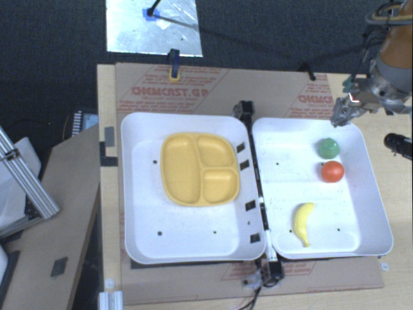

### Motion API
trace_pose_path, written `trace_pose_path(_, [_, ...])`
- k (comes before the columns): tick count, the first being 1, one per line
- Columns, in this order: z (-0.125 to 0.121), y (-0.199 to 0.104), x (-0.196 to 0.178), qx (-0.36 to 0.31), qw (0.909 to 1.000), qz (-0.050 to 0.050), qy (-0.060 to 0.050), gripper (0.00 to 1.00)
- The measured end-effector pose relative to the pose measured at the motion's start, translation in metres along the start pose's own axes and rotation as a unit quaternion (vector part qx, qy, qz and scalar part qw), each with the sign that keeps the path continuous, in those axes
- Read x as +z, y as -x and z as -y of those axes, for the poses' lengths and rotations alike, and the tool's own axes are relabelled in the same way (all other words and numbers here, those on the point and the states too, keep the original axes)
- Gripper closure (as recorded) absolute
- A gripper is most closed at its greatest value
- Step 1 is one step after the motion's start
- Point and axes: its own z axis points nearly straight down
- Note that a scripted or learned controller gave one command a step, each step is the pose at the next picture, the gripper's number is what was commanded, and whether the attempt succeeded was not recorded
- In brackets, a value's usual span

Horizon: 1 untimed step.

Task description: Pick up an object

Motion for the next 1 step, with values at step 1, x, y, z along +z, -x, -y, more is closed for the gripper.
trace_pose_path(1, [0.0144,-0.0507,0.0023,-0.002,1.0000,-0.001,-0.004,1.00])
